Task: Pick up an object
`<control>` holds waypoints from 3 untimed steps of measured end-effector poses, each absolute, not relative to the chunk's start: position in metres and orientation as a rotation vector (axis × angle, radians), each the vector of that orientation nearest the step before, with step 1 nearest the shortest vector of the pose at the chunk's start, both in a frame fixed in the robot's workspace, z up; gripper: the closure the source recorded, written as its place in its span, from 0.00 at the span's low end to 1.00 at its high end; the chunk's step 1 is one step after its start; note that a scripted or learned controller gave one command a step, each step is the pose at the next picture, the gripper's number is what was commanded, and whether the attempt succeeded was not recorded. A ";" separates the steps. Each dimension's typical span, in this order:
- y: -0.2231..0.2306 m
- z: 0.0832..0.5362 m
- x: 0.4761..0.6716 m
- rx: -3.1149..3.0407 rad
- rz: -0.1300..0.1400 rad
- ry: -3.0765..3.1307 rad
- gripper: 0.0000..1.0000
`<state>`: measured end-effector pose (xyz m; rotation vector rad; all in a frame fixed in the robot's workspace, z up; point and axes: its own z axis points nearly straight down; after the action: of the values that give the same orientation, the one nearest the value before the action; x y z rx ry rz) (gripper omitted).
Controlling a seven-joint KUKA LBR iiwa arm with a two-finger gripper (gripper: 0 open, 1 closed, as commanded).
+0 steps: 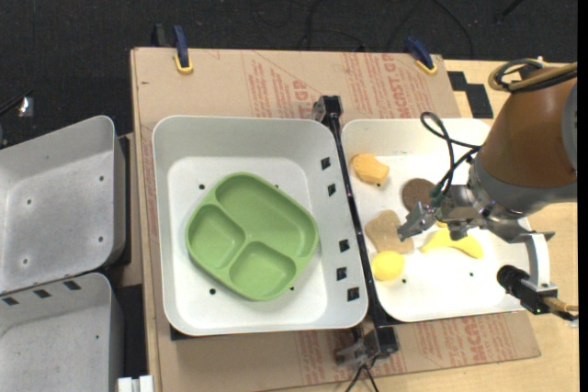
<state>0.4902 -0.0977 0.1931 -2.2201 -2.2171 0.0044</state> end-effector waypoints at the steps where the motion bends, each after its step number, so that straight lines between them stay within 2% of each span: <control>1: -0.102 0.130 0.485 -2.220 0.005 -2.215 0.00; 2: -0.101 0.090 0.484 -2.220 0.004 -2.217 0.00; 3: -0.101 0.102 0.485 -2.223 0.001 -2.217 1.00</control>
<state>0.4851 -0.1010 0.1016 -2.2232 -2.2166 0.0007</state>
